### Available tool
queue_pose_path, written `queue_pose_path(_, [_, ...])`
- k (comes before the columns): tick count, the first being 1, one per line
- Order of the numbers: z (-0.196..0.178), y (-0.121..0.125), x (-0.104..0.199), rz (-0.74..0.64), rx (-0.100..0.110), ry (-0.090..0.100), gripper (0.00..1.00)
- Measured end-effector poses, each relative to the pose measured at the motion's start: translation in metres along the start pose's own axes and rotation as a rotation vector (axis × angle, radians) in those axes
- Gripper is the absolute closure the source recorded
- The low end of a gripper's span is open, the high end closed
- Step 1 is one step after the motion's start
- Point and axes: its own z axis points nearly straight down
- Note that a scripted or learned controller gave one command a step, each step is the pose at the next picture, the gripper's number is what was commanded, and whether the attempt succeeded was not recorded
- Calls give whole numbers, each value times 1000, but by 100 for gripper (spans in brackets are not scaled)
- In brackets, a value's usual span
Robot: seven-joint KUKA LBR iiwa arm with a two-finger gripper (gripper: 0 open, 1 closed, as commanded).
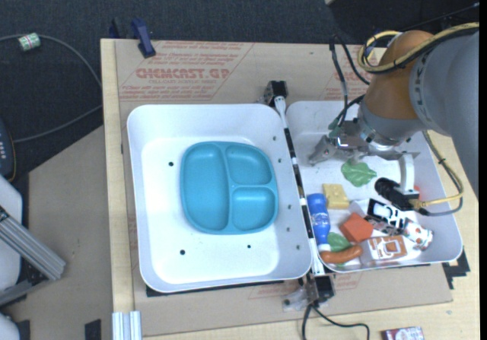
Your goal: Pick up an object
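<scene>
Toys [365, 236] crowding right bin's [449, 251] near edge, jaws [346, 144] state unclear, above bare far corner.

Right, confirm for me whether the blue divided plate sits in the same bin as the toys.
No, the blue divided plate lies in the left bin, while the toys lie in the right bin.

You cannot make out the fingers of the gripper [335, 144]: the arm's wrist [389, 99] covers most of it, and only blurred metal pokes out at its nine o'clock side. The arm itself is cut off by the right edge. The wrist also hides the upper part of the right bin [449, 243]. At the right bin's five o'clock corner, the packets [388, 249] overlap in a heap, their print too small to read.
</scene>
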Motion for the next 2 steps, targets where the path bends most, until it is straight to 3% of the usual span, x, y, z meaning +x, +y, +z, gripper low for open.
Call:
queue_pose_path(1, [0,18,-28,1,-3,-2,0])
queue_pose_path(2, [0,-37,-35,2,0,-1,0])
